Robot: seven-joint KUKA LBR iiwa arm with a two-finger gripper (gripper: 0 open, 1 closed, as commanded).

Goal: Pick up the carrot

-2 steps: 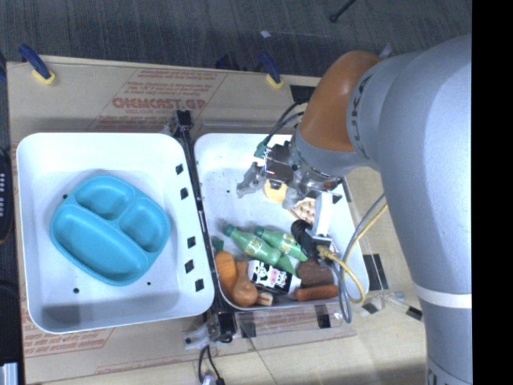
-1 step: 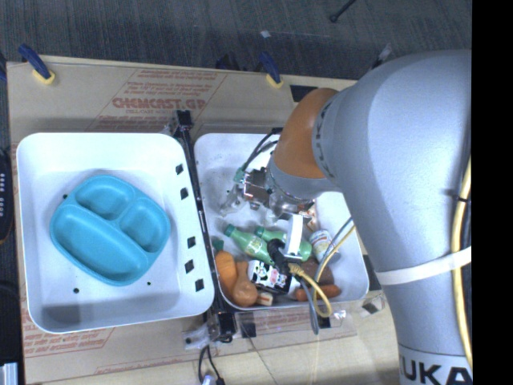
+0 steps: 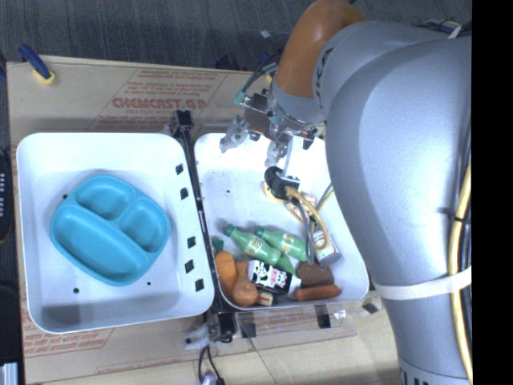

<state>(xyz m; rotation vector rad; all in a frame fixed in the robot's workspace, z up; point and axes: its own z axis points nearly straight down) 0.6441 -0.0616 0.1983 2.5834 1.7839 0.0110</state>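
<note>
Right bin (image 3: 240,191): open floor in the far half, bottles (image 3: 276,247) crowd the near edge. Carrot (image 3: 317,293) lies along that edge, near-right corner. Gripper (image 3: 254,144) hangs over the far edge, jaws wide apart, gripping nothing.

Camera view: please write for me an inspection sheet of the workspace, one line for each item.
Surface: left bin and right bin, white, side by side on printed cardboard.
Job's things: carrot, probably the long orange piece at the right bin's near end; not held.
Clutter: green bottles, black-and-white pack, orange lumps beside it; blue divided tray in the left bin.
Grippers: pincer open, over the right bin's far end.
Cables: dark cable below the bins.
Surroundings: blue clamp.
</note>
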